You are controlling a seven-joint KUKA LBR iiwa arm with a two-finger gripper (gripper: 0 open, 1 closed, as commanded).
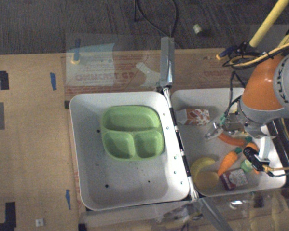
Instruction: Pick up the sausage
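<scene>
The sausage (234, 140), an orange-red elongated piece, lies in the right bin (203, 138) near its middle right, partly covered by the wrist. My gripper (217, 130) hangs low over the bin, just left of and above the sausage's visible end. The grey arm with its orange band (264, 94) reaches in from the right and hides the bin's far right part. Whether the gripper touches the sausage cannot be made out.
In the right bin lie a small carton (193, 116) at the back left, a toy carrot (228, 162), a yellow rounded piece (206, 170) and a dark red packet (233, 179) at the front. The left bin (90, 178) holds a green divided plate (133, 132).
</scene>
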